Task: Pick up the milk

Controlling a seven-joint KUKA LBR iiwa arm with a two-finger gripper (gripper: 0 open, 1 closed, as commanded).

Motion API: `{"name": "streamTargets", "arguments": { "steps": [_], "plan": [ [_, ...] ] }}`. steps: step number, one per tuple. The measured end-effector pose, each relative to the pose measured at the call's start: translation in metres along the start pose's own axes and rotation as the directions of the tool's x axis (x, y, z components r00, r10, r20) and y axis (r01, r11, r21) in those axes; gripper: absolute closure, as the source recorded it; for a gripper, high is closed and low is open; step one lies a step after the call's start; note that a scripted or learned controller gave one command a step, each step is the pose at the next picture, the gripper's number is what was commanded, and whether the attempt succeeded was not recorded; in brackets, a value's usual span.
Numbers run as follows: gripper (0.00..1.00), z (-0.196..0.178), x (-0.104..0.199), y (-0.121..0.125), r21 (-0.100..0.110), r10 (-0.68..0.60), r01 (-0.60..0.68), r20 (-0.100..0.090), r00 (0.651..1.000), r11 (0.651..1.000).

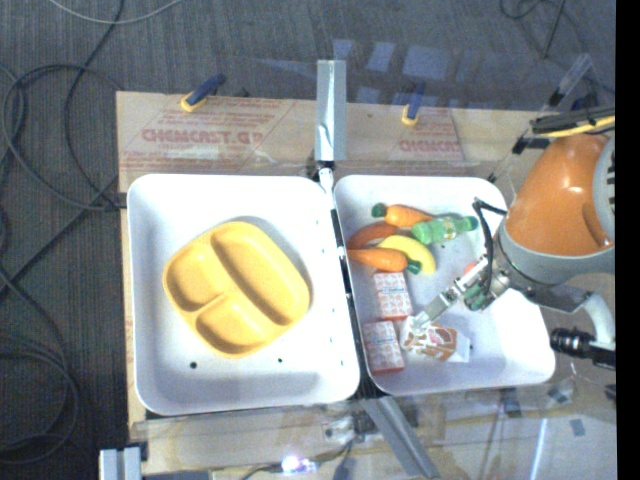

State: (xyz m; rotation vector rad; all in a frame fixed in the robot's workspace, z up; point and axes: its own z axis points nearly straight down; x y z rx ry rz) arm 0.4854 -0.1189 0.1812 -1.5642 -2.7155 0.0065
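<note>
The right bin (520, 353) holds a small white and red-brown carton (433, 343) lying flat near its front wall; it looks like the milk. My gripper (428, 317) reaches in from the right, slanting down and to the left. Its tip hovers right at the carton's upper left edge. Nothing is visibly held. Two red-and-white patterned cartons (390, 294) (381, 346) lie just left of the gripper tip. The arm's orange band (560, 203) covers the bin's right rim.
At the back of the right bin lie two carrots (405, 214) (378, 259), a banana (412, 249) and a green bottle (442, 229). The left bin (150, 368) holds a yellow divided plate (237, 285). A metal post (327, 108) stands behind the bins.
</note>
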Motion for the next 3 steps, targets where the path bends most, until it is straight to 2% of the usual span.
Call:
{"name": "streamTargets", "arguments": {
  "steps": [1,2,3],
  "plan": [
    [0.0,0.082,0.003,0.005,-0.013,-0.118,0.118,0.01,0.993,0.993],
    [1.0,0.073,0.004,0.007,-0.016,-0.12,0.12,0.006,0.993,0.993],
    [1.0,0.0,0.046,0.025,-0.005,-0.263,0.263,0.002,0.965,0.965]
  ]
}}
